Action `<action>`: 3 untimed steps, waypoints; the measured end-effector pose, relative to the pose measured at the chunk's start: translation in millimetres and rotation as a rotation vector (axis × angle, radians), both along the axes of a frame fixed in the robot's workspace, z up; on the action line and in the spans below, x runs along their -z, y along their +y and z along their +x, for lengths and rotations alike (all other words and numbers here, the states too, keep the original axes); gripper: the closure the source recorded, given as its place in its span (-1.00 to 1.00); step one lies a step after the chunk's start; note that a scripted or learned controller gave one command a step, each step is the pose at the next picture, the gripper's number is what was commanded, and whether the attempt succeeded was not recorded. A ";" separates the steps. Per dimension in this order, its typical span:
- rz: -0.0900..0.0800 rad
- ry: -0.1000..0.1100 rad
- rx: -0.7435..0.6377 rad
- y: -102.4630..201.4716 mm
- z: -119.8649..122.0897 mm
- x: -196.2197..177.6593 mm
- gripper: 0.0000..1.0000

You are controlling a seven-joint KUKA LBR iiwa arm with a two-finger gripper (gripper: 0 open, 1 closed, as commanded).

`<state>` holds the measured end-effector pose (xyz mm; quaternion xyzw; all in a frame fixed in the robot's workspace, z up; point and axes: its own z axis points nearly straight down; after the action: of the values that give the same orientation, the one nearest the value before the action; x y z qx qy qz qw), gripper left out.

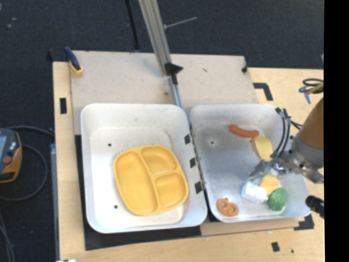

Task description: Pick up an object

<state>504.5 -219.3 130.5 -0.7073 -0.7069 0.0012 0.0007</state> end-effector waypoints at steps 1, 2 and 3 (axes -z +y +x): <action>-0.002 -0.008 0.002 -1.2 2.3 -14.3 1.00; -0.003 -0.011 -0.004 2.9 3.0 -77.2 1.00; -0.003 -0.009 -0.005 1.3 4.8 -110.5 1.00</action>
<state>509.3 -218.0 241.0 -0.7056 -0.7086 -0.0012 -0.0035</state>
